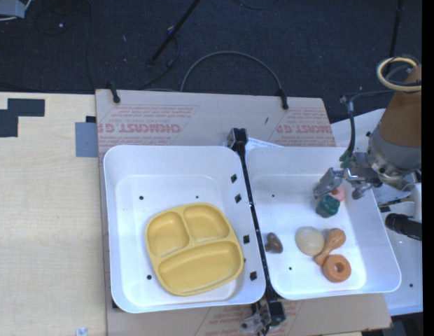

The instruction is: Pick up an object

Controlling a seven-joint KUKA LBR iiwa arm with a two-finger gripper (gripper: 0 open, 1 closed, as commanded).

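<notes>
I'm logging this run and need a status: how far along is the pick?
Done: the gripper has reached into the right bin, right at the green object. In hand: nothing visibly lifted; the grip is unclear. Left: grasp and raise it. The donut, cream ball and yellow tray lie untouched.

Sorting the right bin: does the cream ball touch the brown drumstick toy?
Apart: the camera view shows a white strip between cream ball and drumstick toy.

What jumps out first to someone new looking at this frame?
The yellow divided tray lying in the left bin. Next, the gripper low over a green object in the right bin, with a cream ball, an orange ring and a small brown lump nearer the front.
</notes>
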